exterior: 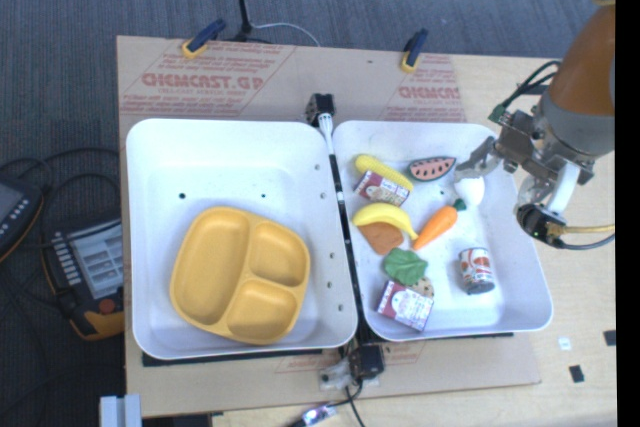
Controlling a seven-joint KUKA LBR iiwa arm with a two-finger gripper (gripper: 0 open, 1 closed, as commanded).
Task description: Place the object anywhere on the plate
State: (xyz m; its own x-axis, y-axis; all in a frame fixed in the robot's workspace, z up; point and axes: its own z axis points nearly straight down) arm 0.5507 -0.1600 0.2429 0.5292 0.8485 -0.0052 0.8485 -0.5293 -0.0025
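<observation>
The jaws (478, 158) stood at the upper right edge of the right bin (520, 315), and whether they were parted or clenched could not be told from the slanted overhead view; nothing was visibly held between them. Just below them lay a small white object (470, 189), possibly an egg-shaped toy, which seemed the likeliest thing to be taken, though the task did not name it. It looked light, rigid and smooth, so it would probably tend to slip; a hold across its narrow middle would likely serve best. Touching or just beside it lay the orange carrot (436, 226), with a watermelon slice (431, 168) near the bin's upper rim. Further left lay two yellow bananas (384, 217), one above the other, with a small printed packet (381, 188) between them, and an orange-brown piece (378, 237) under the lower one. Toward the near rim sat a green leaf-shaped toy (404, 266), a small can (476, 270) and another printed carton (405, 304). The yellow divided plate (240, 272) rested in the left bin (160, 145), well apart from all of these, its three compartments bare. Both bins sat on the board-covered tabletop (200, 80).
</observation>
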